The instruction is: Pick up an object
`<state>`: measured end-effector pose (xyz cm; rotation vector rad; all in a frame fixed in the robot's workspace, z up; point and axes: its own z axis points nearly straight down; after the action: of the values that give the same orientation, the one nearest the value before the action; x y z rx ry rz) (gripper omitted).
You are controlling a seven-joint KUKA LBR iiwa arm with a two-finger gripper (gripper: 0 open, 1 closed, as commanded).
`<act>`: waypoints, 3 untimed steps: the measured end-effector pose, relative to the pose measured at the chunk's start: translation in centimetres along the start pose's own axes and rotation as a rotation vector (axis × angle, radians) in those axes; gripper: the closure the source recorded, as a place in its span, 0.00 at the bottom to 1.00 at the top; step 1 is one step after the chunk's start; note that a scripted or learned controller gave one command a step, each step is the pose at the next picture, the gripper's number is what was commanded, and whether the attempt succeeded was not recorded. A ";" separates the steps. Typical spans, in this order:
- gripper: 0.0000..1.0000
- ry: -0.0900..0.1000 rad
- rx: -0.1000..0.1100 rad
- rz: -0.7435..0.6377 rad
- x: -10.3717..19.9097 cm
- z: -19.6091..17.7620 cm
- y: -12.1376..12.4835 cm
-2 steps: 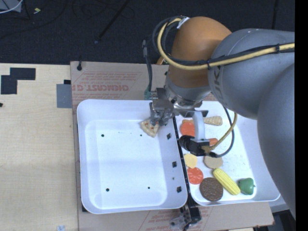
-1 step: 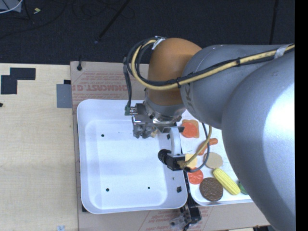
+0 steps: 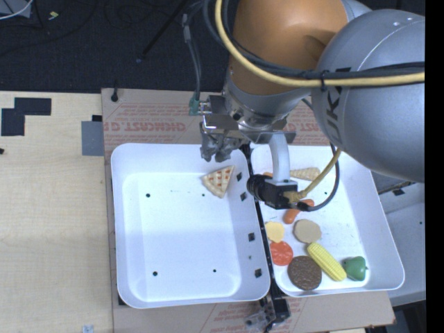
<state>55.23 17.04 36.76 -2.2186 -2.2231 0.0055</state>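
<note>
Arm: one, grey, entered from the right side of the bench and bent over the far-middle region. Large grey link sat at upper right; orange band bulged directly above the wrist, ringed by a yellow hose. Wrist: pointed steeply downward. End effector (image 3: 220,151): dark metal assembly hung below the wrist, toward the far edge of the bench; finger spacing unclear from this angle.

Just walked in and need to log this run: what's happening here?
The grey arm's claw hangs over the far edge of the left white bin, just above a tan waffle-patterned toy wedge. Nothing is visibly gripped. The right white bin holds a yellow toy corn cob, a brown round patty and other toy foods.
</note>
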 end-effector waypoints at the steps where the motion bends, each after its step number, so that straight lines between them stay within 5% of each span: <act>1: 1.00 0.000 0.003 -0.002 3.0 10.4 1.0; 2: 1.00 0.004 -0.008 -0.001 5.5 -10.2 0.1; 3: 1.00 0.000 0.004 0.003 7.3 6.4 -1.7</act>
<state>53.54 24.31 30.38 -2.2205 -2.2175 0.0094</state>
